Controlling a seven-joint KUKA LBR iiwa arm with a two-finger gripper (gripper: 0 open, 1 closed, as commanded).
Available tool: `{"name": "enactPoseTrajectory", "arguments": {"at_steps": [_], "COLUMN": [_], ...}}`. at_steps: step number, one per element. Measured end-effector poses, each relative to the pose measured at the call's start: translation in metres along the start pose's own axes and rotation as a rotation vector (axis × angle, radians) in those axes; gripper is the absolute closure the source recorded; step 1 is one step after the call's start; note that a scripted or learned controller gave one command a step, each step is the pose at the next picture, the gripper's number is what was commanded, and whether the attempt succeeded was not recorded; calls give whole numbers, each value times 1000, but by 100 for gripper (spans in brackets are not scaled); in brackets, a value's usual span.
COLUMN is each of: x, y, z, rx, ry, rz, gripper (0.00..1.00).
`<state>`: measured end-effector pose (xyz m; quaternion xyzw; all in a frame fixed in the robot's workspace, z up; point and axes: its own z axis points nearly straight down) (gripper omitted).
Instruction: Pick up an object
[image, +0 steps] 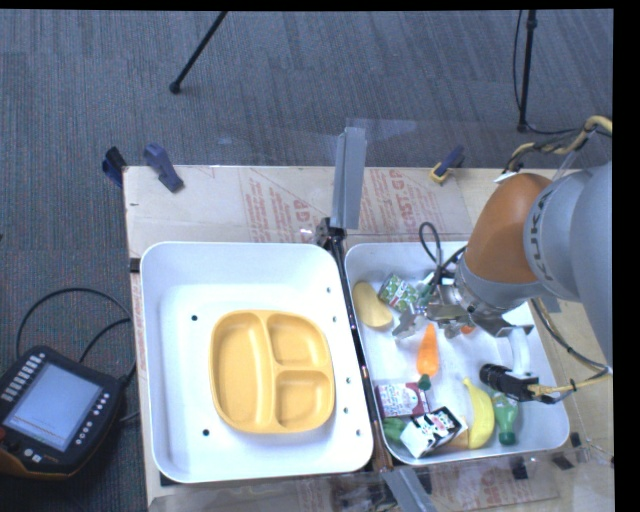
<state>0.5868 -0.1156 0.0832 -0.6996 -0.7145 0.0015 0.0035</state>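
Pincer (428, 318) low inside the right bin (458, 366), upper-middle part, under the grey wrist. How wide it stands cannot be told; the wrist body hides the tip. Nothing visibly held.

Nearest things:
- carrot (428, 352), just below the pincer, lying lengthwise with its green end toward the near wall. It may be touching the pincer, but contact is unclear.
- green packet (401, 292), just to the upper left and crumpled.
- pale yellow potato-like lump (372, 305), beyond the packet, against the wall shared with the left bin (165, 300).

Further out, along the near wall: pink juice carton (398, 398), black-and-white carton (436, 428), banana (481, 414), green bottle (506, 420). A yellow divided plate (272, 371) sits in the left bin. Both bins rest on the worktop (240, 205).

Risks, as judgement:
- The pincer sits between carrot and packet and is centred on neither, so a close here could catch air or only an edge.
- The carrot is smooth and tapered. Nipped near an end, it would likely roll or squirt out.
- The packet is limp. A corner pinch could tear free on the lift.
- Pressing down could shove the carrot toward the cartons.
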Motion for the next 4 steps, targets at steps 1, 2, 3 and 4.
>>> {"name": "enactPoseTrajectory", "arguments": {"at_steps": [1,2,3,4], "x": [-2,30,14,63], "y": [-1,-7,-56,-72], "z": [-5,1,-1,-102], "rx": [8,3,-1,-2], "ry": [3,0,0,-1], "rz": [8,190,337,176], "gripper": [100,100,100,100]}}
